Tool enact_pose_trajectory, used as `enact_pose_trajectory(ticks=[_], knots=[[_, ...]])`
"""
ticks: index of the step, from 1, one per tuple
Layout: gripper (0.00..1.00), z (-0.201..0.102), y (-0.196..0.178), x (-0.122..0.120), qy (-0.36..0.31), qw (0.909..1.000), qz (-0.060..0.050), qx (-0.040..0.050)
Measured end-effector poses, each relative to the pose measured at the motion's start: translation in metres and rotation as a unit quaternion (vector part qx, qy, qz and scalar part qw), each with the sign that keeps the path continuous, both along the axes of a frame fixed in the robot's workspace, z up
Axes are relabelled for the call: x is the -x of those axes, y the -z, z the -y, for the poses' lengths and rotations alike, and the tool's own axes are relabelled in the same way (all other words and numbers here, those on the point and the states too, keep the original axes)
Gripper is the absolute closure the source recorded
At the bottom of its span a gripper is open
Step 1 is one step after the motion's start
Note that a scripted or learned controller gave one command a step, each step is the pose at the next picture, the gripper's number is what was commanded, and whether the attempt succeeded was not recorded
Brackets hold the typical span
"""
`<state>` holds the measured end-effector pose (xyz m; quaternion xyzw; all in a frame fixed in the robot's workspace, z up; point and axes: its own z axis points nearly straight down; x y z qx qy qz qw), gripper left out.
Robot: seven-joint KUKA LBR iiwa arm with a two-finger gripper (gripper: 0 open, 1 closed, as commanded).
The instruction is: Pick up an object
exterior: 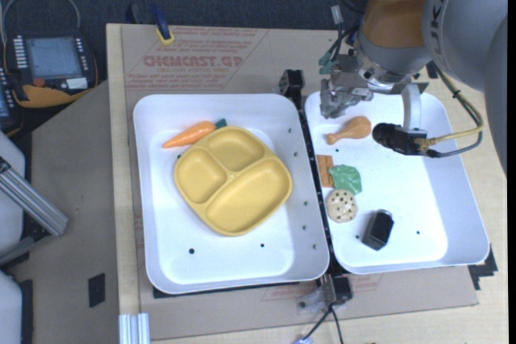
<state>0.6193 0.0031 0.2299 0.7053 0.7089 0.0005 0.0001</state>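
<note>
My gripper (336, 103) hangs over the far left corner of the right bin (451, 205), just above and left of a tan chicken drumstick (350, 129). Nothing shows between its fingers. Below the drumstick lie an orange cracker (323, 170), a green leaf-shaped piece (346, 177), a chocolate-chip cookie (341, 206) and a small black block (376, 229). In the left bin (153, 197) a yellow divided plate (232, 179) sits in the middle, with an orange carrot (189, 134) by its far left edge.
The arm's grey body and orange band (407, 4) loom over the back of the right bin. A black cable fitting (401, 138) lies over the bin's far middle. A hand-held pendant (50, 64) rests off the bench at the left.
</note>
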Motion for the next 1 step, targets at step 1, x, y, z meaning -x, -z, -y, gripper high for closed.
enact_pose_trajectory(ticks=[1], knots=[[1.00,-0.0558,-0.0073,-0.0048,-0.001,1.0000,0.001,-0.0005]])
